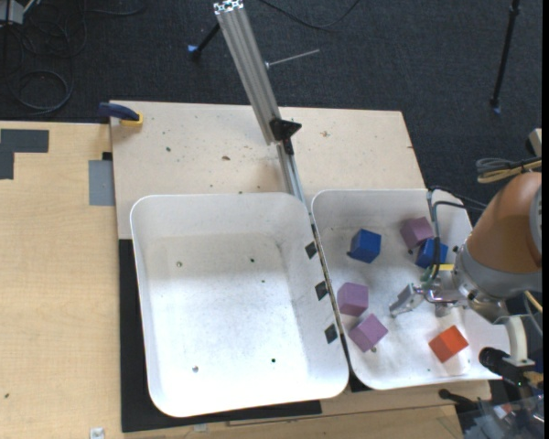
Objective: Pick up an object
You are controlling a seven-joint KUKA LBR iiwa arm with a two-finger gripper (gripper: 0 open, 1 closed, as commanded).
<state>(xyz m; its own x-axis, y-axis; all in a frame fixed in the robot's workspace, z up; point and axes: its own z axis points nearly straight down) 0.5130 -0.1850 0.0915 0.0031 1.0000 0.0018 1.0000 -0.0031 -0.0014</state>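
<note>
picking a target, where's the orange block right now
The orange block lies in the right bin, near its front right corner, just below the gripper and right of the two purple blocks.

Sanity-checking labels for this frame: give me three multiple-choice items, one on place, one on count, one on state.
1. Which bin holds the blocks?
A. left bin
B. right bin
C. both

2. How many purple blocks?
A. one
B. three
C. five

3. What is between the gripper's fingers?
A. the orange block
B. a blue block
C. nothing

Answers: 1 B, every block lies in the right bin. 2 B, purple blocks at and. 3 C, the gripper hangs open over bare floor, apart from the orange block and blue block.
</note>
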